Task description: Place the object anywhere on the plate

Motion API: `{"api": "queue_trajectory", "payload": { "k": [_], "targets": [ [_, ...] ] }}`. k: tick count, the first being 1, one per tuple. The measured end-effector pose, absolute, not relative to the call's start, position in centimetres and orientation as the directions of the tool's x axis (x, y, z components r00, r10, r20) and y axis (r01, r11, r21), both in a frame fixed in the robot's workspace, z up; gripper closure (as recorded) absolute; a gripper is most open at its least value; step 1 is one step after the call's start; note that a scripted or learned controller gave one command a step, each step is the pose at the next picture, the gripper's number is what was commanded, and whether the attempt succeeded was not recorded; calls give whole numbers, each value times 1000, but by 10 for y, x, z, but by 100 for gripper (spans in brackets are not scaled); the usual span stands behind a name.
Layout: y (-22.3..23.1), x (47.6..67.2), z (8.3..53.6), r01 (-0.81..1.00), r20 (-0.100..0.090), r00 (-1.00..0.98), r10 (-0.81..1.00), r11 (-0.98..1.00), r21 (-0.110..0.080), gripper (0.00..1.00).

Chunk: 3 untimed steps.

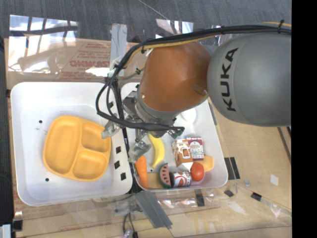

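A: Where is the gripper now?

B: Hangs low over the right bin, at its 9 o'clock side, close to the wall shared with the left bin.

A: Open or closed?

B: Cannot tell. Covered from above by the orange wrist and the black cables.

A: And the object to carry?

B: Not yet lifted, by the look of it. Probably the banana, just beside the gripper at about 3 o'clock, with the long axis from 12 to 6 and a light curve. Possibly also the carrot, near at 6 o'clock, with the same long axis. Hard to say which of the two.

A: Direction to the plate?

B: At 9 o'clock from the gripper, well apart, flat in the left bin. Yellow, with three compartments, nothing on it.

A: Anything else hard to make out?

B: Top end of the banana partly under the gripper. At 4 o'clock a crowded group: watermelon slice, can, tomato, small box. Touching or only near, not clear.
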<state>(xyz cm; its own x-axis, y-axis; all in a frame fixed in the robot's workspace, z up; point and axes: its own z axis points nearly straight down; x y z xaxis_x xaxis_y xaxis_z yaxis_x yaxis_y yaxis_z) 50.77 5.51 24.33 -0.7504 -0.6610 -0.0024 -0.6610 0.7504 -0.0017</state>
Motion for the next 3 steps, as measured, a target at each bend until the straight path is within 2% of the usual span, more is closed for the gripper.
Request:
{"api": "queue_trajectory", "payload": {
  "k": [1, 2, 3],
  "targets": [
    [57, 509, 254, -665, -5, -747, -665, 747, -4, 100],
    [19, 525, 258, -908, -2, -418, -908, 418, -3, 100],
    [23, 490, 276, -924, 0, -383, -924, 383, -2, 100]
  ]
}}
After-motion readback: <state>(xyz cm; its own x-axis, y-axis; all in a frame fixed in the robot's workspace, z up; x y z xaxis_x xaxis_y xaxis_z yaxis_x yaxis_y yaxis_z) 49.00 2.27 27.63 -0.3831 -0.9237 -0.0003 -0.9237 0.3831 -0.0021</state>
